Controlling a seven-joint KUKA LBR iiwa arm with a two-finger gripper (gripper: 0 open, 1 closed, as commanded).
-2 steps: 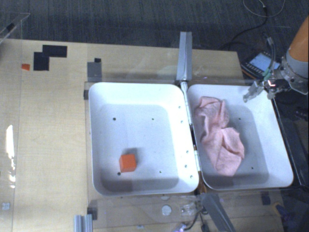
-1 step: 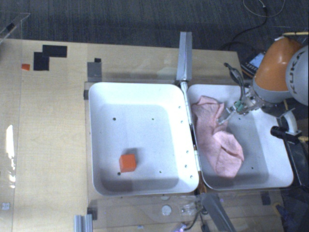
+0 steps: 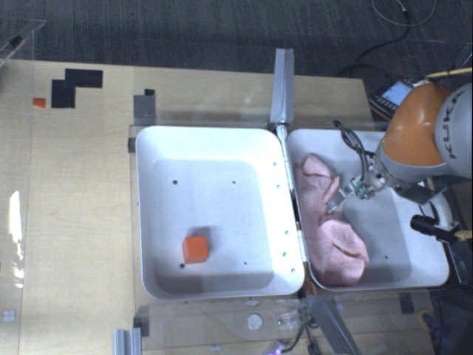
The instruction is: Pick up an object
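I have the grey arm reaching in over the right bin [image 3: 384, 261], its end effector [image 3: 341, 200] low above the pink cloth [image 3: 329, 224] that lies crumpled along that bin's left wall. How far the end effector is open I cannot tell at this slant, and I see nothing held in it. The cloth sits directly beneath and just to the left of the end effector, its long axis running from the far side of the bin toward the near side, with the bulkier fold on the near end. I judge a short straight descent would meet fabric. The orange block [image 3: 196, 249] rests well off to the left, in the left bin [image 3: 207, 143], beyond the divider, a far longer reach across the table [image 3: 74, 220].
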